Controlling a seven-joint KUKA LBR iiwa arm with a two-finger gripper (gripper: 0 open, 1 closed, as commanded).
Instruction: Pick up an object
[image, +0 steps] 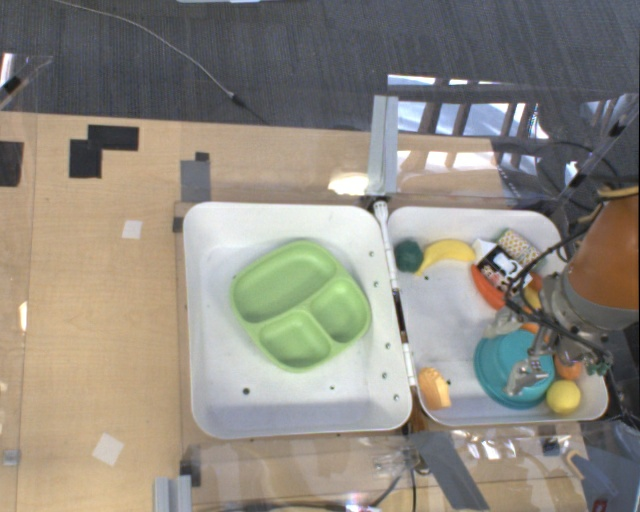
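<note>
Gripper (530, 375) is hanging low over the teal dish (510, 370) in the right bin (450, 320), lower right of the frame.

The dish is looking round, glossy and teal with a raised rim, sitting near the bin's lower right corner, and the metal fingertips are showing bright just above its surface; whether they are spread or closed, I cannot tell from here. A yellow ball (563, 397) is sitting just beside the dish, an orange block (434, 387) is lying at lower left, and a banana (447, 254) with a dark green ball (408, 255) is resting up top. A green divided plate (300, 303) is lying in the left bin (215, 380).
</note>
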